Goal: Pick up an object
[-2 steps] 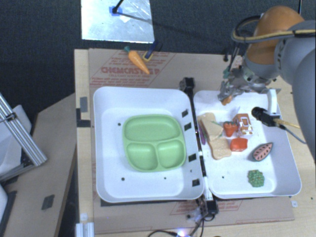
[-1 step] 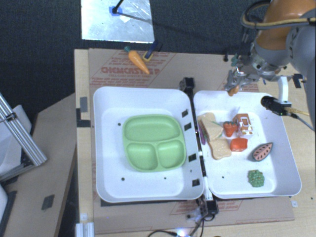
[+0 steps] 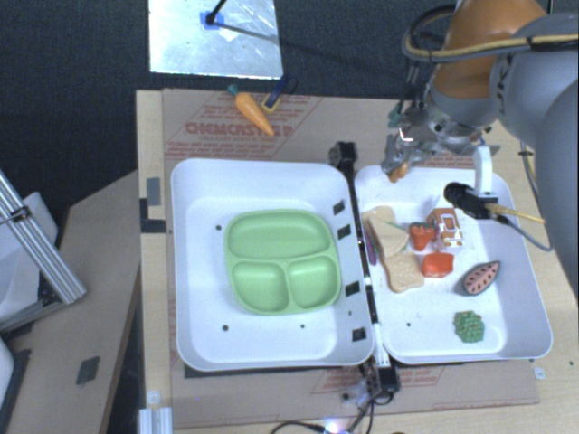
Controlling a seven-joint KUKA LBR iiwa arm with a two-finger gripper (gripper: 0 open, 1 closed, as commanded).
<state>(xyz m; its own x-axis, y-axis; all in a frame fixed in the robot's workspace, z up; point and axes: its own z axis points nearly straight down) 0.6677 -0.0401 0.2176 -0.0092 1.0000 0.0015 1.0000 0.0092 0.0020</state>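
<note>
My gripper (image 3: 397, 163) hangs over the far left corner of the right bin (image 3: 525, 333), above its rim. A small orange-tan bit (image 3: 396, 175) shows right at the gripper's tip; I cannot tell whether it is held. Below it in the right bin lie two tan bread slices (image 3: 398, 259), a red tomato piece (image 3: 422, 236), a red chunk (image 3: 437, 264), an orange and white box (image 3: 445, 227), a pink-brown oval (image 3: 480, 278) and a green broccoli floret (image 3: 469, 325).
The left bin (image 3: 194, 206) holds a green divided plate (image 3: 280, 260). A toy carrot (image 3: 253, 113) lies on the cardboard behind the bins, near a silver sheet (image 3: 215, 25). A thin purple thing (image 3: 371, 242) lies by the divider between the bins.
</note>
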